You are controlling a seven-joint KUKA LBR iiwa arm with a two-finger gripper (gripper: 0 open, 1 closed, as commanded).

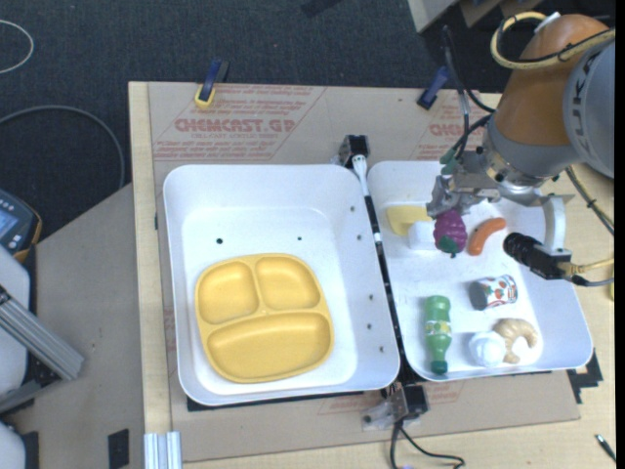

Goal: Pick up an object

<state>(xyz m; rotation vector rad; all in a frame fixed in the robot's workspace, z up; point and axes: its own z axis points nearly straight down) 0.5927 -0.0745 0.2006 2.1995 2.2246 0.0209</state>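
— Fingers of the grey two-finger gripper [450, 206] pinch the purple grape-like toy [450, 231], we reckon, in the right white bin [576, 311].
— We judge it grasped; lift remains.

Two bins are sitting side by side on the tabletop [146, 262]; the left bin [195, 203] is holding a divided plate [262, 317] toward its near side; the right bin [576, 345] is holding a wedge [400, 218] at its far left, a bottle [436, 332] near its front, a can [493, 291] to the bottle's right, and a pastry [518, 336] just in front of the can; the gripper [451, 203] is hanging over the bin's far part.
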